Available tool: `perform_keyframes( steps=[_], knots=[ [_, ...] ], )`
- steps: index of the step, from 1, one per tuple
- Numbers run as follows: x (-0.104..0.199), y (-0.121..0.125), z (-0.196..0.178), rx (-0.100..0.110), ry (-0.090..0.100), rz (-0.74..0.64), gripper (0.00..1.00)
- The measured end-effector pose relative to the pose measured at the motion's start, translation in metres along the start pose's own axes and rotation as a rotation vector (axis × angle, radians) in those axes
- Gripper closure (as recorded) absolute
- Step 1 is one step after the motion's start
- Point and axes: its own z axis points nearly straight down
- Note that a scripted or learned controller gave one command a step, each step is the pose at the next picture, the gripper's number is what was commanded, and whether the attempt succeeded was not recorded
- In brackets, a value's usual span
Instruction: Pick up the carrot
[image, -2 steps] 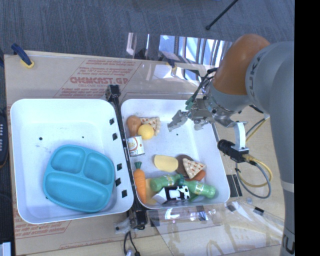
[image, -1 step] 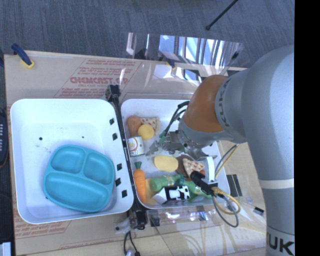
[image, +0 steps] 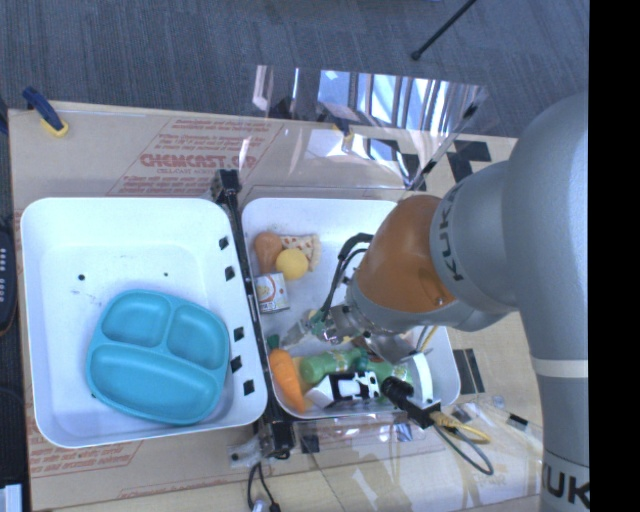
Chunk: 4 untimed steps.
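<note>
The carrot (image: 285, 377) lies in the right bin (image: 262, 215), against its left wall near the front corner, with a green toy (image: 330, 367) touching its right side. The gripper (image: 340, 335) hangs just above and right of the carrot — whether it is spread or clenched I cannot tell. The likely trouble: it may close on the green toy instead, or jam the carrot against the wall.
</note>
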Motion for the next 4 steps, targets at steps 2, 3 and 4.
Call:
perform_keyframes(
  steps=[2, 3, 4],
  knots=[
    [0.007, -0.004, 0.005, 0.029, 0.009, 0.451, 0.0],
    [0.001, -0.009, -0.001, -0.007, 0.008, 0.753, 0.0],
    [0.001, -0.012, -0.01, 0.007, 0.009, 0.747, 1.0]
  ],
)
